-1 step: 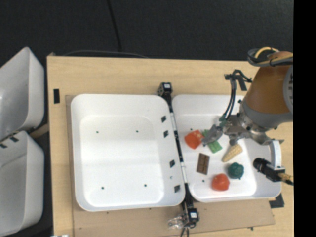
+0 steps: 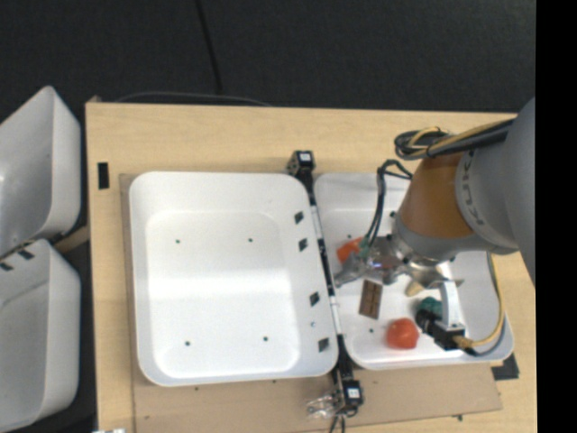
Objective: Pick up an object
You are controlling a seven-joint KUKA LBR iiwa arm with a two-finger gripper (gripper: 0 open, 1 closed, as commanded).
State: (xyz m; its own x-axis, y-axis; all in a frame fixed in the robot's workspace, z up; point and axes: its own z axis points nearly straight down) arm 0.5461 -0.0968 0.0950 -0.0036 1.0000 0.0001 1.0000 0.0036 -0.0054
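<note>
My gripper (image 2: 368, 265) hangs low over the right bin (image 2: 350, 192), near its left wall. Just below it a brown block (image 2: 370, 299) lies on the bin floor, and I cannot tell whether the two touch. An orange object (image 2: 347, 251) sits right beside the gripper on its left, partly hidden by it. Toward the bin's front lies a red ball (image 2: 403, 334). A green object (image 2: 428, 307) and a pale beige piece (image 2: 420, 286) lie under the wrist, partly covered.
The left bin (image 2: 144, 242) stands beside the right one, with a row of black clips (image 2: 317, 273) along the shared wall. The arm's grey and orange body (image 2: 451, 197) covers the right bin's back right part.
</note>
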